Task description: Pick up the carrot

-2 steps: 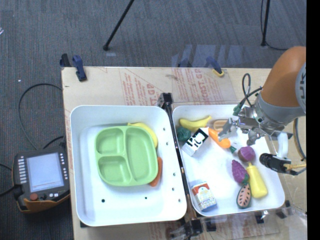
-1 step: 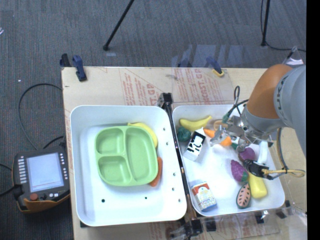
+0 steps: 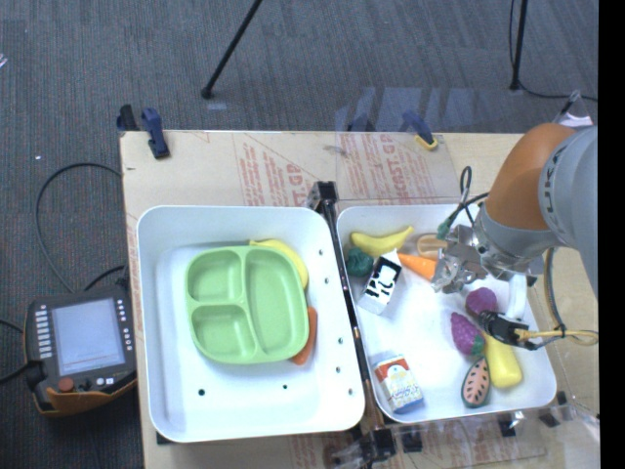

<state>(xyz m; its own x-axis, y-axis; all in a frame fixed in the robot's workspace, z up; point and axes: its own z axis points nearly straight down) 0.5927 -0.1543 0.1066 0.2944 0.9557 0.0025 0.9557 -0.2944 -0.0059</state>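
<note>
You are looking down on a bench [image 3: 244, 159] with a bare, light brown top printed with faint red lettering. 2 shallow white bins rest directly on it, side by side and touching along their inner edges. The left bin [image 3: 161, 360] sits near the bench's left edge; the right bin [image 3: 430, 360] sits toward the right edge. 2 blue clamps [image 3: 153, 130] grip the far left corner. Another clamp [image 3: 422, 133], blue with a yellow tip, grips the far edge.
</note>
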